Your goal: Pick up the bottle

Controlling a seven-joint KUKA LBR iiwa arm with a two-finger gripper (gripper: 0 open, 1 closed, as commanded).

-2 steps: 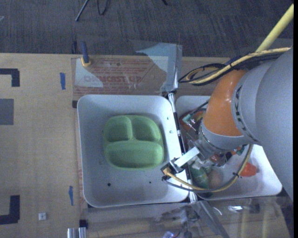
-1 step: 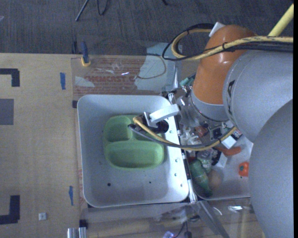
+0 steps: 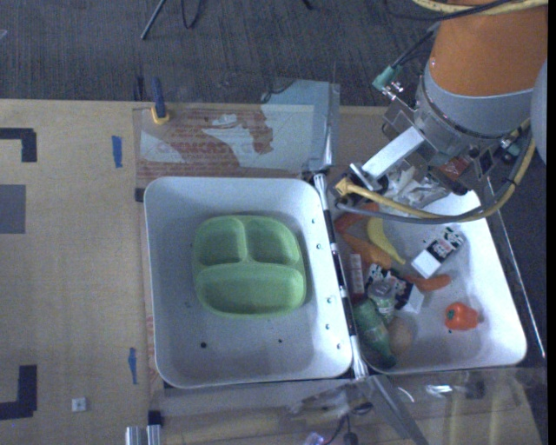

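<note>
Two bins side by side on the bench

We see the divided plate (image 3: 249, 264) in the left bin (image 3: 165, 287); in the right bin (image 3: 499, 335), the bottle (image 3: 372, 326) lies against the left wall, a banana (image 3: 383, 239) behind it.

A robotics lab or test cell, seen from above. A plywood bench (image 3: 69, 287) carries black and blue tape markers (image 3: 116, 151) and two shallow white bins (image 3: 165, 261) fixed side by side. A large grey and orange industrial robot arm (image 3: 482, 61) with exposed cables (image 3: 417, 211) reaches over the right bin. Dark carpet (image 3: 78, 43) and tripod legs (image 3: 169, 17) lie behind the bench.
</note>
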